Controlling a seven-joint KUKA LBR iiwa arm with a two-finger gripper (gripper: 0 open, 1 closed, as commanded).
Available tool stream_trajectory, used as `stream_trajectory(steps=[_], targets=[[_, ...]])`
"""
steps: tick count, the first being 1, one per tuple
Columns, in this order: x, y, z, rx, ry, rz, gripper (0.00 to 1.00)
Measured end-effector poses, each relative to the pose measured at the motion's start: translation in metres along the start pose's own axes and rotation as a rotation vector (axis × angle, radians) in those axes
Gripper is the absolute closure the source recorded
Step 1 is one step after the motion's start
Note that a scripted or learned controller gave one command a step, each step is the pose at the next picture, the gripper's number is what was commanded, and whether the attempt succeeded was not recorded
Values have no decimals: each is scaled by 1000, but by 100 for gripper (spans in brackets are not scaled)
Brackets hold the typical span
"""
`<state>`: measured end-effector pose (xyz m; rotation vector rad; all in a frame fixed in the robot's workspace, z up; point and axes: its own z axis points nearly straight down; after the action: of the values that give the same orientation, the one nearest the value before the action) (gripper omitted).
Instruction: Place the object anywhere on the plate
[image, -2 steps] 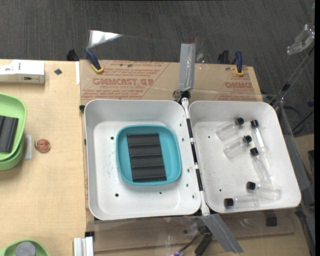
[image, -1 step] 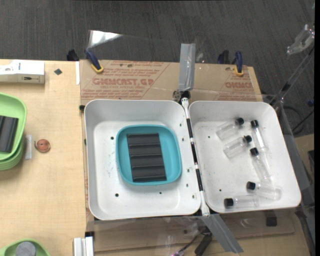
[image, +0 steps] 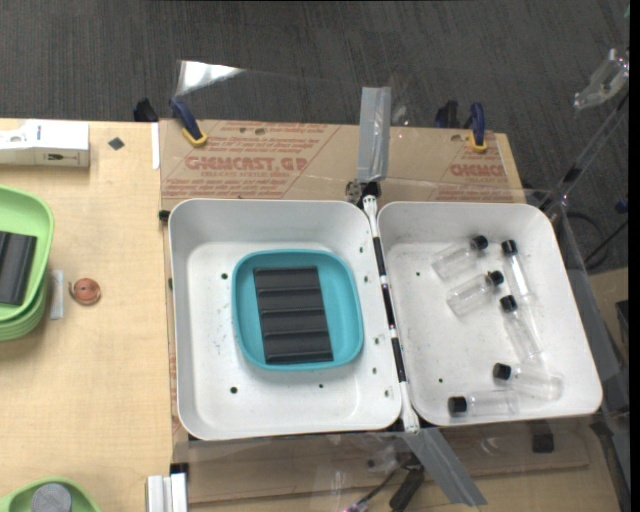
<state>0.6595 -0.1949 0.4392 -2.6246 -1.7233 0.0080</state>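
Looking down, we see two white bins side by side. The left bin (image: 195, 390) holds a blue-green plate (image: 245, 310) in its middle. A black block with ridges (image: 292, 315) lies flat on the plate, inside its rim. The right bin (image: 420, 380) holds six clear little tubes with black caps (image: 520, 320). They lie on their sides, spread over the right half of that bin. Some are close together and some are apart. None of them touch the plate.

We cannot tell if the gripper's jaws are apart or together.

A brown cardboard sheet (image: 260, 160) lies behind the bins. On the wooden table to the left sit a green dish (image: 30, 215) and a small orange round thing (image: 86, 291).
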Motion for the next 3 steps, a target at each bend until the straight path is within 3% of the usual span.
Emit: stream_trajectory(steps=[3], targets=[[0, 0, 0, 0, 0, 0, 0]])
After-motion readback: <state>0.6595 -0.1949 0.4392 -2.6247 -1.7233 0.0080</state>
